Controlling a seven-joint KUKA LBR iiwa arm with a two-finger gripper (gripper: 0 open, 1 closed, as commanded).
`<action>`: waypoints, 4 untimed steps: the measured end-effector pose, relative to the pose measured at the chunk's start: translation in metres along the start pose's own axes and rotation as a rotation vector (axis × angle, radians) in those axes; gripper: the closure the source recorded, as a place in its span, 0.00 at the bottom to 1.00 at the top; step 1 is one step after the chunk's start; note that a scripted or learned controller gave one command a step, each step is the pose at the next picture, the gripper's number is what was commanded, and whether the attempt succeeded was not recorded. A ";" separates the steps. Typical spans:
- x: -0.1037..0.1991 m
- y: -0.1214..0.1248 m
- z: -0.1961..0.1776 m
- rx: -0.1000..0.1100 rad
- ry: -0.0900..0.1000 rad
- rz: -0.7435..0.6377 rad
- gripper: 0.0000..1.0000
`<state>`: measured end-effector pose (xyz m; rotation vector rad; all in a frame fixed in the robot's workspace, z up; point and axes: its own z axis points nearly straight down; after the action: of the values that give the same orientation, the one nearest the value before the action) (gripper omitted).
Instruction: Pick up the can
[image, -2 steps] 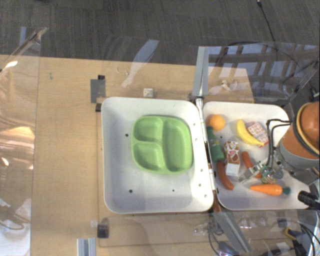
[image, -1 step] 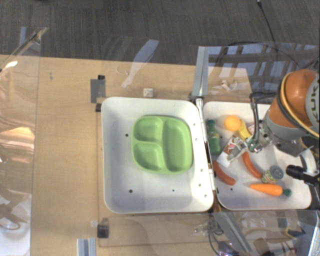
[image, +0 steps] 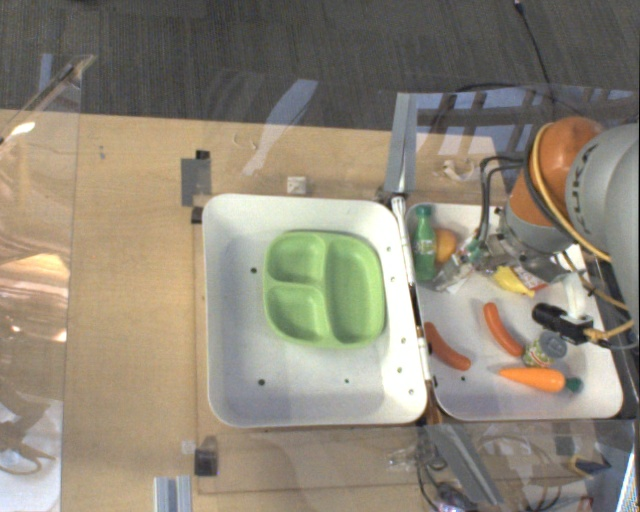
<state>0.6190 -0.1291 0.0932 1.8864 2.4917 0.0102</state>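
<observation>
- Wooden bench (image: 110, 300), dark carpet-like floor behind it; clear panel edges throw glare on the left side.
- Two white bins side by side: left bin (image: 240, 390) holds a green divided plate (image: 325, 288), nothing else in it that I can see.
- Right bin (image: 600, 400) holds the clutter: green bottle (image: 424, 243) upright-ish at the top left, orange fruit (image: 446, 244) just beside it, yellow piece (image: 513, 281), two sausages (image: 447, 347) (image: 503, 329), carrot (image: 540, 379) near the front edge.
- Can (image: 546, 349) sits in the right bin, just above the carrot, right of the longer sausage; small, label hard to read.
- My arm (image: 590, 180) comes in from the right over the right bin's top part.
- My claw (image: 470, 262) is low by the orange fruit and bottle, well apart from the can; cannot tell how far it is spread or whether it touches anything, too blurry.
- Black part (image: 560, 320) with cables near the can; unclear what it is.
</observation>
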 end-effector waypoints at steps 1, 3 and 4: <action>-0.055 0.037 0.003 0.018 0.014 0.007 0.00; -0.084 0.013 0.007 0.084 0.056 0.010 0.00; -0.071 0.014 0.006 0.077 0.019 0.029 0.00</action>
<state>0.6520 -0.1938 0.0876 1.9597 2.5121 -0.0695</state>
